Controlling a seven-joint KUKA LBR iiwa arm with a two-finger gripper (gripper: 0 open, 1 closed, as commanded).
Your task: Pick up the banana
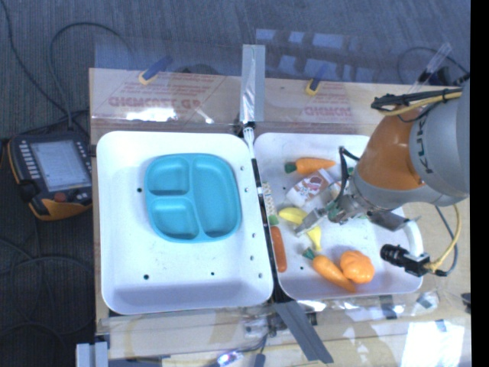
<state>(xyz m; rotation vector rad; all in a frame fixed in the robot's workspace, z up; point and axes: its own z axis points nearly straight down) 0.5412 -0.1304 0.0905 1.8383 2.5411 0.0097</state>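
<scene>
Hung low in right bin [409, 277], tool [330, 212] just beside banana [294, 215], placed for the grab; finger spread impossible to tell. Carrots [315, 164] crowded close.

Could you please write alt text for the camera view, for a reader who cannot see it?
The arm's hand is down in the right bin at a yellow banana, among carrots, an orange fruit and a packet. The left bin holds a blue tray.
</scene>
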